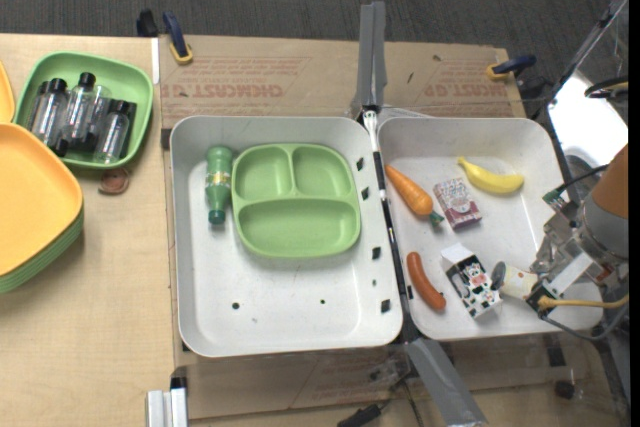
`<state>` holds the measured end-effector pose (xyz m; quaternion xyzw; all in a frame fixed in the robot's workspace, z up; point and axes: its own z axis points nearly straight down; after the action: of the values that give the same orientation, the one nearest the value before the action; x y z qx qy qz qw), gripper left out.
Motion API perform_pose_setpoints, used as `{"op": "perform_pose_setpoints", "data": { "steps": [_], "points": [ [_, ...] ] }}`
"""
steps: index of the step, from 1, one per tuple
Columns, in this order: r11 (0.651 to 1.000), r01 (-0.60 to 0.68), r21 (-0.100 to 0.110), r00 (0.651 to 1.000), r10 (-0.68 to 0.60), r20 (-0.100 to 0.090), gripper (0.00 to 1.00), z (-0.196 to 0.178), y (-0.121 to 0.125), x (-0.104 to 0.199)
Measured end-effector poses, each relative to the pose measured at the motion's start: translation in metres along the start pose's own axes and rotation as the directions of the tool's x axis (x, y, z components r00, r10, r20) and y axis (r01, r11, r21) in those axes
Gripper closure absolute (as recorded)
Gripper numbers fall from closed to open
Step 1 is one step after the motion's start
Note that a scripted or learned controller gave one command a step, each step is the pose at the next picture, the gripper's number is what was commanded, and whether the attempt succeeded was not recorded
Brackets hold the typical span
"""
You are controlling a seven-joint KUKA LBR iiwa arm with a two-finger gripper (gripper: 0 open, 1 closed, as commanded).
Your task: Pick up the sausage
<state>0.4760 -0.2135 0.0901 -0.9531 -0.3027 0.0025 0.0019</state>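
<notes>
The sausage (426, 281) lies at about 7 o'clock in the right bin (520, 130), close to its left wall. A small white-and-black box (473, 283) sits just beside it at its 3 o'clock, and a carrot (410, 192) lies at its 12 o'clock. The gripper (553, 260) hangs at roughly 4 o'clock in that bin, well apart from the sausage; it looks empty, though whether it is apart or together cannot be told.

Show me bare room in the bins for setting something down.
Widest: the left bin, its near strip in front of the green plate and bottle. Right bin: a small patch behind carrot and banana. Crowded around the sausage, small box and pink packet.
</notes>
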Motion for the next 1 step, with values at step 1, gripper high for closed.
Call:
{"op": "perform_pose_setpoints", "data": {
  "steps": [1],
  "points": [
    [0.973,0.23,0.001,0.973,-0.23,-0.001,1.0,0.0,0.0061,-0.0041]
  ]
}}
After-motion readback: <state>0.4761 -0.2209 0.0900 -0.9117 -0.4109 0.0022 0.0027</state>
